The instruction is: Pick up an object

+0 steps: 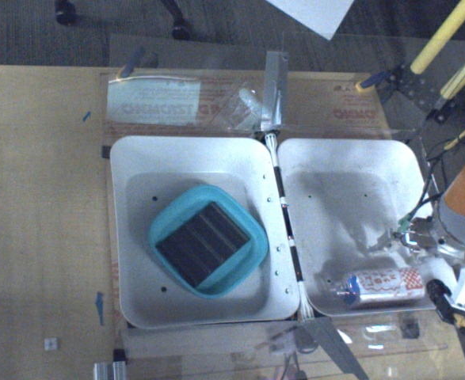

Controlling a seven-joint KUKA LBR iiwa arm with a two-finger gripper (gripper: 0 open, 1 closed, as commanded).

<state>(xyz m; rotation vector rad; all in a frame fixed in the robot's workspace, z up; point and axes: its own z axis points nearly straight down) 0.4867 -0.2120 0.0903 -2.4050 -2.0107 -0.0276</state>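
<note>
Claw (pixel 406 237) state: can't tell. White-and-red squeeze tube with blue cap (pixel 379 283) lies just below-left of it. Drop over the tube's middle, pinch across its width.

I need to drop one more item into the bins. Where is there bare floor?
Most free: the right bin, its floor bare from the far wall down to the tube lying along its near wall. The arm crowds its right edge. The left bin is crowded: the teal container takes its middle, leaving narrow strips by the walls.
</note>
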